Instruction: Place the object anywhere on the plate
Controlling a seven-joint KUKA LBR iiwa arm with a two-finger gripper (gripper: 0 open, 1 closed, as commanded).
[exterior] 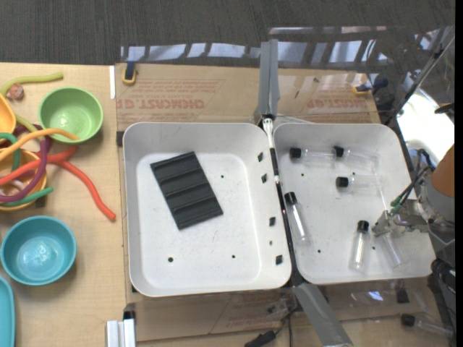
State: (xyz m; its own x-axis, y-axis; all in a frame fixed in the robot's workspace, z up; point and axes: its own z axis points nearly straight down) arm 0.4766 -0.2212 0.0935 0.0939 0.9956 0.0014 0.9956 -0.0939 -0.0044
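You see two white bins side by side in the middle of the frame: the left bin (137, 194) holds a dark ribbed plate (186, 189), lying flat and turned at a slant, in its upper left part. The right bin (318, 266) holds several clear tubes with black caps. One pair of capped tubes (316, 152) lies near the upper edge of that bin, a single cap or short tube (343, 182) lies just below them, one long tube (294, 214) lies along the left wall, and one tube (359, 243) stands out in the lower right part. These tubes are transparent, so their bodies are hard to make out against the white floor, and you mostly find them by the black caps. The gripper (387, 223) is at the right side of the right bin, near the lower right tube, but it is thin, partly cut off by the frame edge and mixed with cables, so I cannot tell how it stands or if it has anything. The arm (441, 194) behind it is mostly cut off at the right edge. At the left of the frame you see a green bowl (71, 114), a blue bowl (38, 250), and a bundle of coloured strings (43, 165) on the wooden table (87, 280).
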